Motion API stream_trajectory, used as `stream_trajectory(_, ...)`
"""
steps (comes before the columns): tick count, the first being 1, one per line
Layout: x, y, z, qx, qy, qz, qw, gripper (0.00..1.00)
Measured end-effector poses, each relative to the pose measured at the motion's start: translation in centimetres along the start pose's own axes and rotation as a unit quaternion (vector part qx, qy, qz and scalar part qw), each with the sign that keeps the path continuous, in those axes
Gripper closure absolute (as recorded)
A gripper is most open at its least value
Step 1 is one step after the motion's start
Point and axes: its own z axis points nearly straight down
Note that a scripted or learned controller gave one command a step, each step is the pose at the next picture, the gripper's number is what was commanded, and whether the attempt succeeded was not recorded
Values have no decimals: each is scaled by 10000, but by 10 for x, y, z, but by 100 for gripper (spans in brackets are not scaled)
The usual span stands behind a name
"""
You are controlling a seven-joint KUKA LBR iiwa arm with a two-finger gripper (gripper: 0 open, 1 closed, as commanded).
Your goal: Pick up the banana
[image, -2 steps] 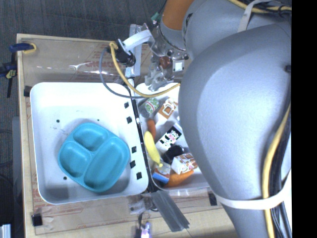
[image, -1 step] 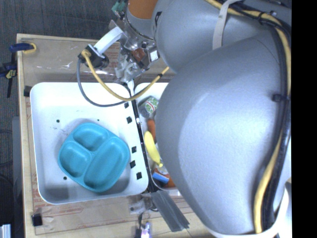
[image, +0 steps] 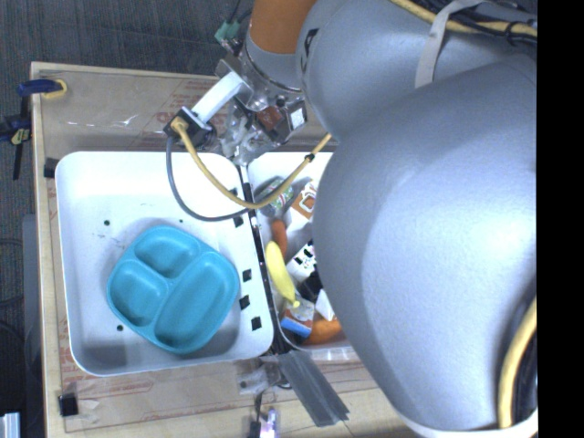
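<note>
So the banana (image: 279, 272) is lying in the right bin (image: 274, 176), right up against its left wall, with an orange thing (image: 277, 235) just beyond it. Blue divided plate (image: 172, 286) sits in the left bin (image: 82, 208). Gripper (image: 239, 140) hangs over the bins' far edge; can't tell how its jaws stand.

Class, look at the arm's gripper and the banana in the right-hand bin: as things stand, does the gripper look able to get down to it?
Probably yes. The banana lies uncovered on top near the bin divider, though crowded by other toys. The gripper sits above the bins' far end, so it must travel along the divider first.
</note>
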Motion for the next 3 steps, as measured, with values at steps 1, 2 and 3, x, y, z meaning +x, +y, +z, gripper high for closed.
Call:
stream_trajectory(1,-91,93,-17,-16,28,1727,9850,100)
stream_trajectory(2,-137,202,8,9,13,1446,9895,100)
stream_trajectory(3,-161,223,56,14,13,1299,9915,100)
